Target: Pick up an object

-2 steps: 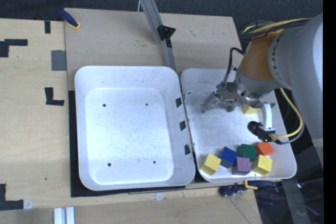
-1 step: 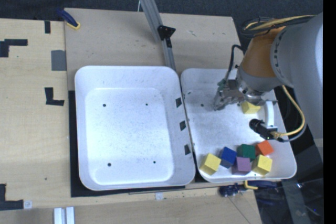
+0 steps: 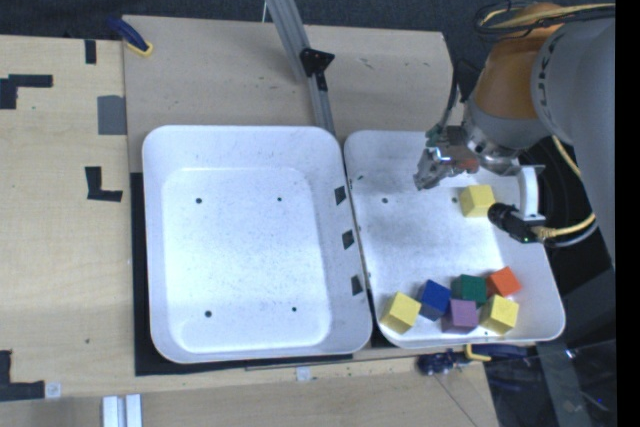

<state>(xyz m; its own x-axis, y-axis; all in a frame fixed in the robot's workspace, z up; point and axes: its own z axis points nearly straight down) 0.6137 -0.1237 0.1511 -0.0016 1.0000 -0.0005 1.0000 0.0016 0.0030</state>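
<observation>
1. The gripper [image 3: 432,177] hangs over the top part of the right bin [image 3: 400,245]. It is too small and blurry for me to tell its state.
2. Nothing shows in its grasp.
3. The closest thing to grab is a yellow block [image 3: 476,200]. It sits just beside the gripper, a little toward the arm's side and slightly lower in the bin.
4. The block looks square, so I think any side works.
5. More blocks [image 3: 455,303] sit in a bunch well apart, at the bin's near edge.
6. The left bin [image 3: 240,245] lies on the far side, away from the arm.

Fixed overhead camera, slanted down over both bins [image 3: 250,140].
</observation>
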